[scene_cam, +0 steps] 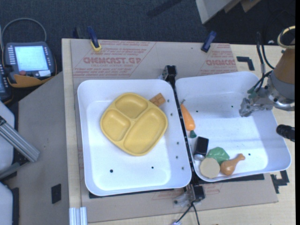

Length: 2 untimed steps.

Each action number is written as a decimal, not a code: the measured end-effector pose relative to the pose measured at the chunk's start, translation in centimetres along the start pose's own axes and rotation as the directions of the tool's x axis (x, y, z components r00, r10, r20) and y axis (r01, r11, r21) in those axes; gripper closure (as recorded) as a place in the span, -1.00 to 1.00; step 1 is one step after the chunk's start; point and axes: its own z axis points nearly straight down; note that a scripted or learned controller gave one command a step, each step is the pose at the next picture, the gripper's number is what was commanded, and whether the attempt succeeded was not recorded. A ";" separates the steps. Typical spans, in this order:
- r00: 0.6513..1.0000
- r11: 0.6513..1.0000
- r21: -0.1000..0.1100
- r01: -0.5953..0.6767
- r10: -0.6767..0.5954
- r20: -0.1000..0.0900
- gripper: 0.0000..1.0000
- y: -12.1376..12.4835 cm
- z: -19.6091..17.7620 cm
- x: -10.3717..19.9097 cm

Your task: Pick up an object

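Carrot, drumstick and black block lay in right bin. Yellow tray sat in left bin. End effector hovered above; grip state unclear.

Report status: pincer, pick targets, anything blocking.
Pincer over right bin's upper right, nothing seen in it. Carrot, black block, green piece, drumstick at bin's left and bottom, untouched. Nothing seen blocking.

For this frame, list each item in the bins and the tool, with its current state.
yellow divided plate: right side up in the left bin, compartments bare.
wooden block: partly tucked under the plate's rim.
carrot: lying along the right bin's left wall.
black box: lying flat.
green toy: resting beside the drumstick.
tool: above the right bin, holding nothing visible.
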 end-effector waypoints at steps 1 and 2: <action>1.000 1.000 0.000 0.000 0.000 0.000 1.00 0.7 -4.5 0.2; 1.000 1.000 0.001 0.000 0.000 -0.001 1.00 0.8 -7.6 0.1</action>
